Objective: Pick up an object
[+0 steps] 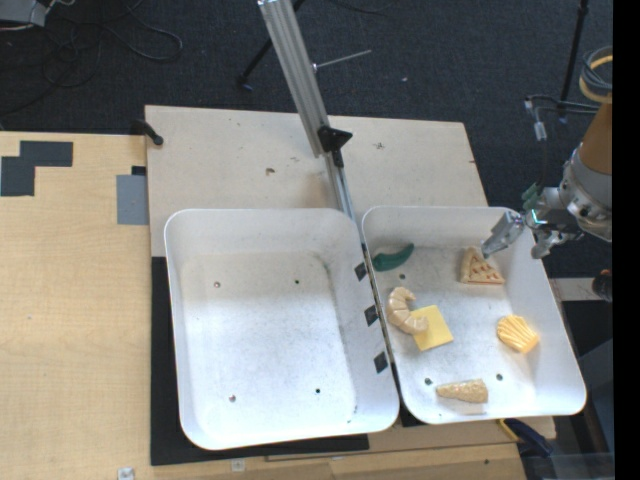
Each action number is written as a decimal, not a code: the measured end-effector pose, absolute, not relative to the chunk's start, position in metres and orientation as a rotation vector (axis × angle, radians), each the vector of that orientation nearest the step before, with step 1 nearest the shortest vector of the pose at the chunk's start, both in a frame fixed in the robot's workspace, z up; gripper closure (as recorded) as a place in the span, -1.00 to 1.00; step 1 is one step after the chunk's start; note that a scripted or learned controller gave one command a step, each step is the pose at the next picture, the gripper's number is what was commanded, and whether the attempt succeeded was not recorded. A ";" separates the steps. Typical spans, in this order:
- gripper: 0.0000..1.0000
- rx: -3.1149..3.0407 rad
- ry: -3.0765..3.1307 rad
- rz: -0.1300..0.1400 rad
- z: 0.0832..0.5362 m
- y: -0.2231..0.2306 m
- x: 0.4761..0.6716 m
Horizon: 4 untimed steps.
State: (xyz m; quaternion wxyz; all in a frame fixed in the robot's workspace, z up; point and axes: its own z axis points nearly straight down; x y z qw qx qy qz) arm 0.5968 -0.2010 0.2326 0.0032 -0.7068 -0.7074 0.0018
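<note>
Where the bench's pale board meets the dark floor, a slanted aluminium rail (300, 78) runs down toward the seam between two white bins. The left bin (190, 238) shows a bare, speckled floor with a few dark dots. Across the divider, the right bin (560, 368) holds the objects: a green curved piece (393, 256) near its upper left corner, a croissant-like pastry (402, 309) touching a yellow block (433, 328) just beside it, a long bread roll (463, 392) near the front wall, a triangular waffle-patterned slice (481, 268) higher up, and a yellow shell-shaped piece (517, 333) toward the right side. The gripper (522, 236) hangs over the bin's upper right corner, close above the slice — its fingers (498, 238) look spread apart, with nothing between them, though the angle makes this hard to judge.
</note>
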 end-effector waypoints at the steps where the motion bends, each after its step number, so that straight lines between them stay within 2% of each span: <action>1: -1.00 -2.216 -2.223 0.003 0.235 -0.201 0.598; 3: -1.00 -2.217 -2.215 0.006 0.141 -0.195 0.581; 4: -1.00 -2.223 -2.219 0.001 0.090 -0.194 0.581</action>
